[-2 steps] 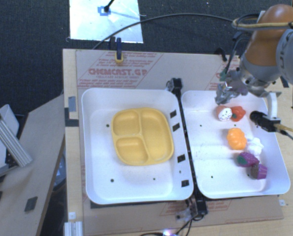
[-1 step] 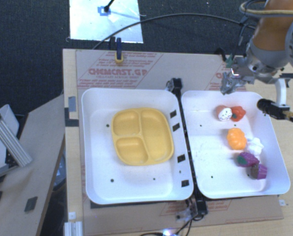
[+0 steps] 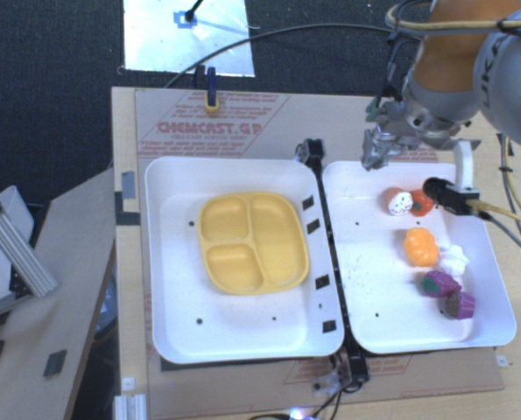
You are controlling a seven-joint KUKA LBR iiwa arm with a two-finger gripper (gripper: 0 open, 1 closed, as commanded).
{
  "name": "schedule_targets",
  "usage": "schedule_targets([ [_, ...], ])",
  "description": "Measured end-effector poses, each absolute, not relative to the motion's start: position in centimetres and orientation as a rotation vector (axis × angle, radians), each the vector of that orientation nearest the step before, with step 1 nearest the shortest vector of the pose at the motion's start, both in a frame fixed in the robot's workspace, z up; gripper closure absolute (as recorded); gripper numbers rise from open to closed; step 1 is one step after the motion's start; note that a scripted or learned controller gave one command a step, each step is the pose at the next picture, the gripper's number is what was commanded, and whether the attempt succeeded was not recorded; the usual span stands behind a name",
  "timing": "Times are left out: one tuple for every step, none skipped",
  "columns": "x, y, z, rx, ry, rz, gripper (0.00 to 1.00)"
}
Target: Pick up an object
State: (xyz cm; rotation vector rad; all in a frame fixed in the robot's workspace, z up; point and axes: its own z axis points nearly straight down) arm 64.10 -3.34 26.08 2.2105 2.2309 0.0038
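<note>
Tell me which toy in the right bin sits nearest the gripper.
The white-and-orange toy, at the cluster's top end, just below the gripper; the orange and purple toys lie farther down.

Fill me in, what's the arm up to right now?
The KUKA arm reaches in from the right, its hand above the far edge of the right bin, holding nothing visible. That bin holds small toys along its right side: an orange-and-white piece, an orange one and a purple one. The left bin holds a yellow divided tray. No pick yet.
</note>
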Motion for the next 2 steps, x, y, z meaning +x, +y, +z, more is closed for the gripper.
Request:
schedule_targets([
  [62.4,2.5,26.0,2.211,2.233,0.003,1.0],
  [61.0,7.4,26.2,2.212,2.232,0.002,1.0],
])
